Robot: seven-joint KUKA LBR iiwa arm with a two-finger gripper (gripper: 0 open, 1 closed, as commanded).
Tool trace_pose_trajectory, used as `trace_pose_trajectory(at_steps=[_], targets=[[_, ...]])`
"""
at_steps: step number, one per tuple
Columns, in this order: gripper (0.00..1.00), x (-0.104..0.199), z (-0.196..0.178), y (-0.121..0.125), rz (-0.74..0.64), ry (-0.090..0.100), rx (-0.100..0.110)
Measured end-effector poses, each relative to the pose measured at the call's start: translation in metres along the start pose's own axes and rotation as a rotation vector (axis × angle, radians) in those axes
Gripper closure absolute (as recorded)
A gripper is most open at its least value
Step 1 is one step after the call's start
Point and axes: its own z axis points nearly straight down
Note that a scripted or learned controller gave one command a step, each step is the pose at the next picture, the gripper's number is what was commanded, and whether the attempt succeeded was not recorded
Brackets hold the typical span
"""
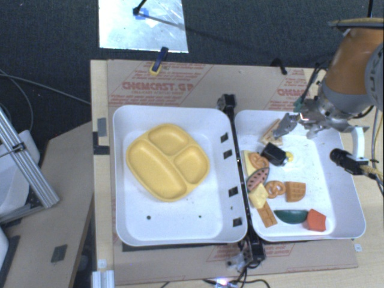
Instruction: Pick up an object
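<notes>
The hand [287,125] hovers over the far end of the right bin [342,185], just beside a tan wedge [270,133]. I cannot tell if it is spread or pressed together. This looks like the approach; next it must descend and pinch the wedge.

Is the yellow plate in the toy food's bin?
No, the yellow plate lies in one bin, the toy food in the other.

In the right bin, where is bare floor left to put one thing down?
Bare floor: the right bin's right half, between the waffle and the right rim, above the red piece. Crowded: the left strip by the divider, around the pretzel.
</notes>
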Motion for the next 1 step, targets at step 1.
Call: trace_pose_trajectory(at_steps=[1], targets=[[0.0,0.0786,-0.1308,-0.0209,-0.01,0.002,-0.012]])
